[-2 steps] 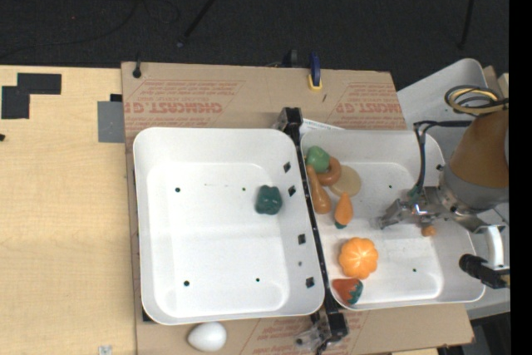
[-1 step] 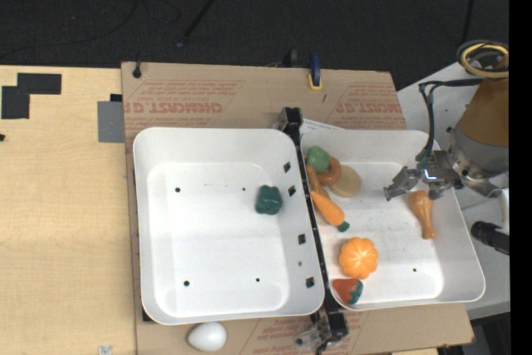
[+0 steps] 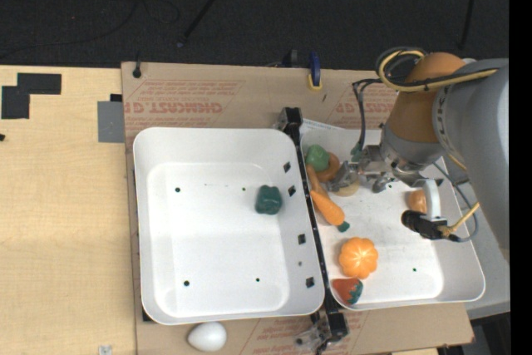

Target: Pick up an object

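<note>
The gripper (image 3: 359, 172) is low over the back left part of the right-hand shallow white bin (image 3: 453, 283), close to the divider between the two bins. Its dark metal tip sits just beside a small green round toy vegetable (image 3: 317, 156) and an orange piece under it; whether its fingers are spread or pressed together cannot be told, and nothing is seen held. The grey arm with its orange band (image 3: 428, 108) comes in from the right and bends down toward that corner, with cables looping over the wrist.

Just below the gripper lies a long orange plastic carrot (image 3: 327, 208). Its long axis runs on a slant, from upper left by the divider down to the right, with a dark green tip at the lower right end. Nearer the front sits a round orange ribbed pumpkin-like toy (image 3: 358, 257), and touching the front rim is a small red and green piece (image 3: 348, 291). A small orange and white object (image 3: 419, 200) lies right of the gripper, beside a black part of the arm.

The left-hand shallow white bin (image 3: 166, 278) holds a dark green lumpy toy (image 3: 268, 199) near its right side. Both bins rest on a brown cardboard sheet (image 3: 191, 100) with red mirrored print, too unclear to read. A white egg-shaped object (image 3: 206, 336) lies on the sheet, at the left bin's front edge.
</note>
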Robot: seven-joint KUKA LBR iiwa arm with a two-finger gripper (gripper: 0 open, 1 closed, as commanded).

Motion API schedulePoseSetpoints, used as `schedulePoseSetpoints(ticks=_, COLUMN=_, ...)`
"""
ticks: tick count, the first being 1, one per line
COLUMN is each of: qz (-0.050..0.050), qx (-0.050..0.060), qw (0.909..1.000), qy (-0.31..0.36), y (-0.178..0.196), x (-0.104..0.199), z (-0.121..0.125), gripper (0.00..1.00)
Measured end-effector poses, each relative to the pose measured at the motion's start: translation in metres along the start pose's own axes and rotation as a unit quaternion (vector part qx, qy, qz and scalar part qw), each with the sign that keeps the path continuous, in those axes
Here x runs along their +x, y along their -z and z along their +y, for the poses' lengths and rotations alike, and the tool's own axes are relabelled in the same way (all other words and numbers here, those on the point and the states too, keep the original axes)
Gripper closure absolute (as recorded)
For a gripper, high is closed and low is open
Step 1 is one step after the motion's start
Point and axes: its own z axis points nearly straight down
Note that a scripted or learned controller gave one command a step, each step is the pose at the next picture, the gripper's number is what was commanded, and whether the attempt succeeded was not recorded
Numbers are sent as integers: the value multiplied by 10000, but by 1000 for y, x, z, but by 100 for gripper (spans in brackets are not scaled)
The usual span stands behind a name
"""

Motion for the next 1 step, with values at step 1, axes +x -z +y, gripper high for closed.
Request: schedulePoseSetpoints(ticks=1, qz=-11, qx=-33, qw=10000, qy=-33, y=6, x=11, z=21, gripper=0)
